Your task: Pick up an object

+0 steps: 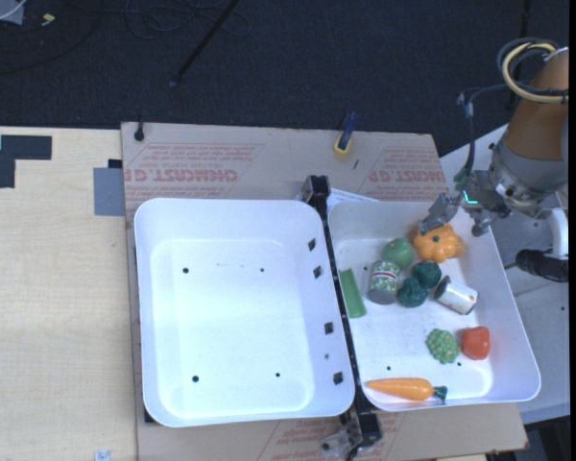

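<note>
Camera view, looking down: the gripper (pixel 458 213) hangs over the far right corner of the right bin (pixel 518 353), its two fingers spread wide with nothing between them. Just below its left finger sits an orange pumpkin-like toy (pixel 438 245), rounded and glossy with a small stem on top; it lies inside the bin near the back wall, and whether the finger touches it cannot be told.

Crowded beside the pumpkin are a light green round thing (pixel 398 253), a small patterned can (pixel 384 280), two dark teal lumps (pixel 419 283) pressed together, and a white cylinder (pixel 457 298) lying on its side. A flat green block (pixel 351 293) rests along the bin's left wall. Nearer the front lie a bumpy green toy (pixel 443 345) touching a red one (pixel 475 343), and a carrot (pixel 401 388) along the front edge.

The left bin (pixel 154 305) stands alongside, both on a cardboard sheet (pixel 269 161).
</note>
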Robot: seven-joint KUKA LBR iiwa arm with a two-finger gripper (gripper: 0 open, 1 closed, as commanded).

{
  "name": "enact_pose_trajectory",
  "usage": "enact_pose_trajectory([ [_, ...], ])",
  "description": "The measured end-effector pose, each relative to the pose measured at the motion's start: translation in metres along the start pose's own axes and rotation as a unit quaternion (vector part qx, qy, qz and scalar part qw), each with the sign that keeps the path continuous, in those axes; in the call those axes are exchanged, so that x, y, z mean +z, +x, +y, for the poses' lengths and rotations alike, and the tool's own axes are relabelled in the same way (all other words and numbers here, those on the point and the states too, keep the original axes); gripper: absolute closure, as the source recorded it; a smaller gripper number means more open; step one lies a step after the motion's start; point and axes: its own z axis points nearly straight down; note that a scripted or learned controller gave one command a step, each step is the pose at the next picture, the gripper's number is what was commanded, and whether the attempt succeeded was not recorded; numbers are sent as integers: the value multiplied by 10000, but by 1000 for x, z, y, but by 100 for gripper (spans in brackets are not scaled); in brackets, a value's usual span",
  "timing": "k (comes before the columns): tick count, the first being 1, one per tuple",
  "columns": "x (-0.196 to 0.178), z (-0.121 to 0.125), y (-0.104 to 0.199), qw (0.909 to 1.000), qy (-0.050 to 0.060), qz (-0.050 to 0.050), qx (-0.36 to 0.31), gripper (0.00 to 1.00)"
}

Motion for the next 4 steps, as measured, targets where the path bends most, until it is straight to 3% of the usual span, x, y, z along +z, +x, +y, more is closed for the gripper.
enact_pose_trajectory([
  [1,-10,0,0,10000,0,2,-10,100],
  [2,-208,9,69,10000,-92,-13,-31,100],
  [3,-350,4,82,10000,-89,-18,-13,100],
  [4,-339,-4,28,10000,2,-12,23,100],
])
